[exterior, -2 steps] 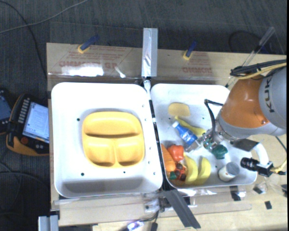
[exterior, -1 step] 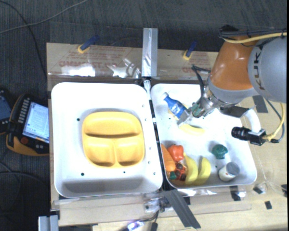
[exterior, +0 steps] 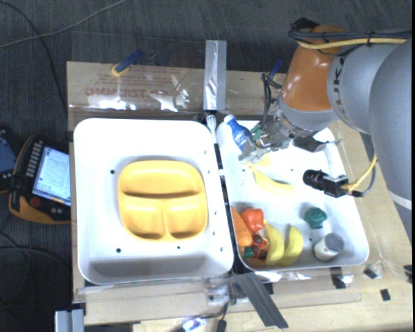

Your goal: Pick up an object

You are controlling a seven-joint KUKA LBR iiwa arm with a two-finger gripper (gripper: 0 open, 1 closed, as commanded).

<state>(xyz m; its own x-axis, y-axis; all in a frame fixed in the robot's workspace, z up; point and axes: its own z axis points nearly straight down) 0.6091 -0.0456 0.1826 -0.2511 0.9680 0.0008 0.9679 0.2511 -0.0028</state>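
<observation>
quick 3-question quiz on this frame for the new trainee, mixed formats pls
1. True or false: the yellow divided tray lies in the right bin.
2. Multiple choice: the bananas lie at the right bin's (A) far edge, (B) near edge, (C) outside it.
3. Fill in: the claw hangs over the ___ bin, next to the white bottle with a blue label.

Key:
1. False; it lies in the left bin.
2. B
3. right
</observation>
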